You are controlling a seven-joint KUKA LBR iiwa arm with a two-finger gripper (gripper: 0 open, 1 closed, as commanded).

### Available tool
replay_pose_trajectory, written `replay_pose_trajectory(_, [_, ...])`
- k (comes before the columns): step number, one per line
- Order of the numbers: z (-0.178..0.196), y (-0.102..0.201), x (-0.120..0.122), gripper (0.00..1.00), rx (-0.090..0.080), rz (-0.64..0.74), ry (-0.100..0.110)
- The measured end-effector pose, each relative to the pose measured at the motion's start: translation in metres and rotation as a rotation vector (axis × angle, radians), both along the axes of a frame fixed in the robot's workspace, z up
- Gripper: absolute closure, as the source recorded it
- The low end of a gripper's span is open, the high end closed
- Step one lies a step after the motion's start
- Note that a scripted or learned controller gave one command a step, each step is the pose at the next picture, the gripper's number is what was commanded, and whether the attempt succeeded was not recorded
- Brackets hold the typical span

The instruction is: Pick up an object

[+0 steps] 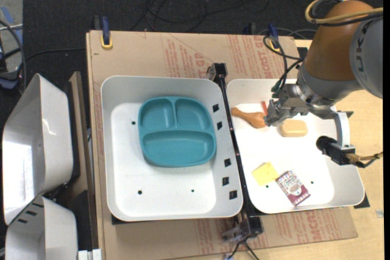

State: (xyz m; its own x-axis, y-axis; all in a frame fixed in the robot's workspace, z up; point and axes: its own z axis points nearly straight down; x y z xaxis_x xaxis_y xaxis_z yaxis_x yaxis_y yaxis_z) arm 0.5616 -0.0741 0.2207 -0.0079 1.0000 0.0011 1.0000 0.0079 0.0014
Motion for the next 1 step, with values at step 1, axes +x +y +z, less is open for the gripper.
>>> replay_pose_trajectory(1, [0.0125,0.0501,0.0106,1.0,0.0,0.0,-0.001])
